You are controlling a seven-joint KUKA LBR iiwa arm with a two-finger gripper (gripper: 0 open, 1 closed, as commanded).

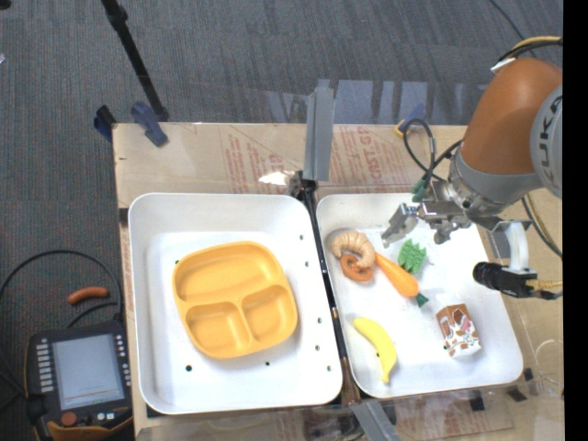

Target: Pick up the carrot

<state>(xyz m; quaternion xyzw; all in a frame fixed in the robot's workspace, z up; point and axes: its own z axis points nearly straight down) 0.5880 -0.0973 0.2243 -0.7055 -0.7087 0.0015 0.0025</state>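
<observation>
Camera view shows our gripper [421, 224] with jaws apart, above the right bin [501, 356]; the carrot [398, 277] lies below, touching the croissant [350, 243]; we should descend over its middle, fingers straddling its width.

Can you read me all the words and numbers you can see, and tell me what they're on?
"KU": big letters on the arm, cut off at the edge.
Red print on the cardboard behind the bins: too faint to read.
Small carton in the right bin: picture on it, words too blurred.
</observation>
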